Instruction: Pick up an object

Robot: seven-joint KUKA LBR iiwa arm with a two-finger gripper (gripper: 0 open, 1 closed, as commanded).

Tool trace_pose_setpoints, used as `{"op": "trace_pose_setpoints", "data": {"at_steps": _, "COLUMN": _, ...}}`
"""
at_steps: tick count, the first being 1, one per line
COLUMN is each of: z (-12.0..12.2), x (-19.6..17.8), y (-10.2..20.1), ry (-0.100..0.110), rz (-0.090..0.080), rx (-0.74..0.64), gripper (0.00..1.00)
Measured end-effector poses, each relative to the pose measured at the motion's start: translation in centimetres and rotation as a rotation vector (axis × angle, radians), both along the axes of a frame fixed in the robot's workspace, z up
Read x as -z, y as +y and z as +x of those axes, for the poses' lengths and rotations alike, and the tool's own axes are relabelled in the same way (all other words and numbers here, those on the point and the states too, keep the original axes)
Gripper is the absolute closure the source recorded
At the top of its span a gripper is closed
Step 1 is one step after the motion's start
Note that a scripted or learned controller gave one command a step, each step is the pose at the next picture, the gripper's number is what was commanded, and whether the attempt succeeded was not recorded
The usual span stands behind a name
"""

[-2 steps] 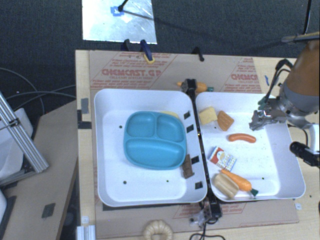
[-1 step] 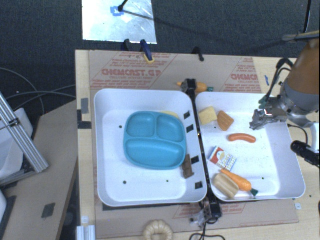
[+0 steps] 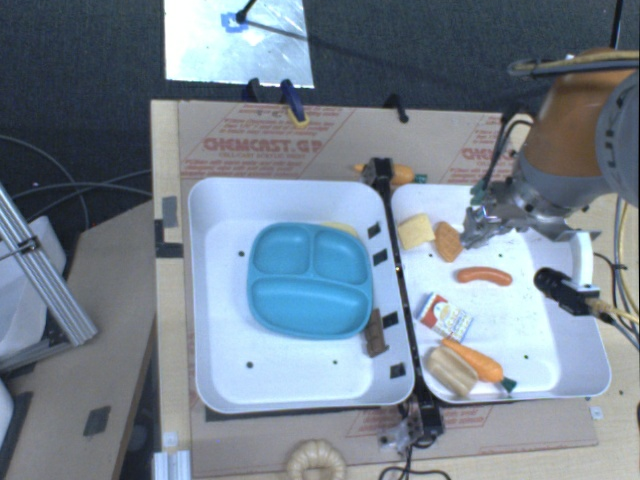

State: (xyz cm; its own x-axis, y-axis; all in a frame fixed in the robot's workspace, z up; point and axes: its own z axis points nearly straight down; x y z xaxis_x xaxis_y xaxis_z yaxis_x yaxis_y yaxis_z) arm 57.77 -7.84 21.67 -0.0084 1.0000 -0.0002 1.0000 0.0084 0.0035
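The right bin (image 3: 570,358) holds several toy foods. A yellow cheese wedge (image 3: 416,231) and a brown nugget (image 3: 447,241) lie at its far left. A red sausage (image 3: 485,276) lies near the middle, with a small printed box (image 3: 445,317) below it. At the near edge are a carrot (image 3: 478,361) and a bread roll (image 3: 450,371). My gripper (image 3: 478,226) hangs low over the bin's far side. It is just right of the nugget and above the sausage, and I see nothing held in it.
The left bin (image 3: 215,298) holds a blue divided plate (image 3: 310,280) with a yellow piece (image 3: 342,228) at its far edge. A brown piece (image 3: 375,336) lies by the divider. An orange item (image 3: 400,175) sits beyond the bins, and a ring-shaped item (image 3: 315,460) in front.
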Motion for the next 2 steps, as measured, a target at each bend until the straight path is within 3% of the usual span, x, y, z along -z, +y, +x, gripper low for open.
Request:
{"op": "trace_pose_setpoints", "data": {"at_steps": 1, "z": 0.2, "x": -0.3, "y": 1.9, "ry": 0.001, "rz": 0.000, "rx": 0.002, "gripper": 1.00}}
{"op": "trace_pose_setpoints", "data": {"at_steps": 2, "z": 1.6, "x": 0.1, "y": 1.7, "ry": 0.000, "rz": 0.000, "rx": 0.002, "gripper": 1.00}}
